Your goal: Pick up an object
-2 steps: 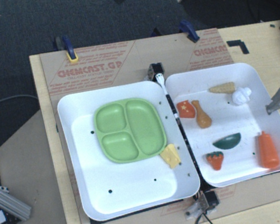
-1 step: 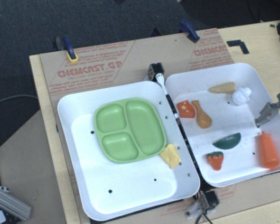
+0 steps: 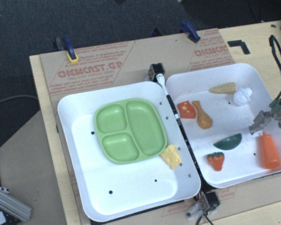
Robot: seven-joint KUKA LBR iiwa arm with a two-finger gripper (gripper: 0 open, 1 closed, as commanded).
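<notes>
My gripper (image 3: 259, 122) reaches in from the right edge over the right bin (image 3: 225, 179), low above its right side. It hangs just above the top of an orange carrot-shaped toy (image 3: 268, 152) and to the right of a dark green piece (image 3: 228, 143). Also in this bin are a red strawberry-like toy (image 3: 217, 161), a red block (image 3: 186, 110), a tan drumstick shape (image 3: 202, 115), a tan bread piece (image 3: 223, 89) and a white crumpled object (image 3: 242, 97). Nothing is seen in the gripper's grasp.
The left bin (image 3: 91, 199) holds a green divided plate (image 3: 131, 130) and a yellow wedge (image 3: 172, 156) at the plate's lower right corner. Both bins rest on a cardboard sheet (image 3: 120, 59) held by blue clamps. Cables hang at the right edge.
</notes>
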